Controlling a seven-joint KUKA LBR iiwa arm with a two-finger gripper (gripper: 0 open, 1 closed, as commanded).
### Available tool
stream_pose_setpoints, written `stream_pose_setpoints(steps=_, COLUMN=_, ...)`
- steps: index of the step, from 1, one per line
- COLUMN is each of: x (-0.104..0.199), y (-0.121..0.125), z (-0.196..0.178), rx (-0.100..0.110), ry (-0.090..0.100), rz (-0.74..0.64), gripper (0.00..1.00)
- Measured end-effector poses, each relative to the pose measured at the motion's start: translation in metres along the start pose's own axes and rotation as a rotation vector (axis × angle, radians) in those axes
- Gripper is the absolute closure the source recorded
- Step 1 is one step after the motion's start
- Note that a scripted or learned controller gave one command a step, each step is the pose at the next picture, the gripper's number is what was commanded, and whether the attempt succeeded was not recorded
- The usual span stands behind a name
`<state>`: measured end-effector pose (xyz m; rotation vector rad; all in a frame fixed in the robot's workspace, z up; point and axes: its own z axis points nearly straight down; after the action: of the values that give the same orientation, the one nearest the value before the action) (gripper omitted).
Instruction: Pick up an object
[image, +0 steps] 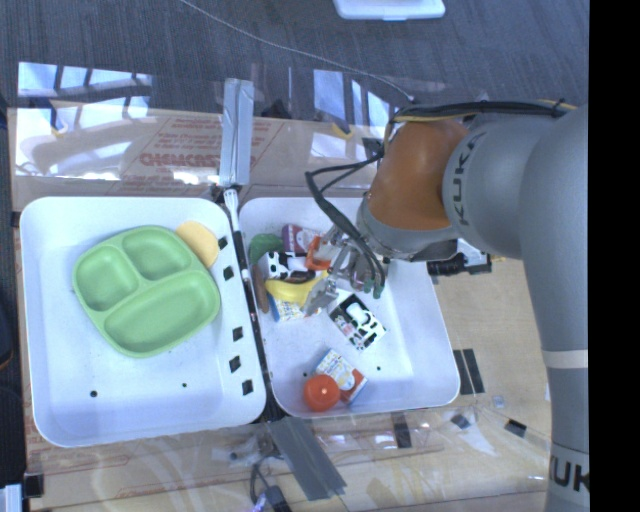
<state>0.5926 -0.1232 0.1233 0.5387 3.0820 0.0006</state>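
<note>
My gripper (335, 285) hangs low over the middle of the right bin (420, 345), its metal fingers pointing down-left among the toys. Just left of the fingers lie a yellow banana-like piece (285, 292), a black-and-white cow toy (278, 265) and a green item (262, 245). A black-and-white patterned block (358, 322) lies right below the fingers. Nearer the front of the bin sit a red ball (321, 392) and a small printed carton (340, 370). I cannot see anything caught between the fingers.
The left bin (60, 390) bears a green divided plate (148, 288) with a yellow object (200, 240) at its upper right corner. A ridged divider (245, 330) separates the bins. The arm's grey and orange body (430, 185) covers the right bin's back.
</note>
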Motion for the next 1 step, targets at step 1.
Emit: stream_pose_setpoints(steps=1, x=0.0048, y=0.0120, z=0.0090, rx=-0.001, ry=-0.028, rz=0.163, gripper=0.00)
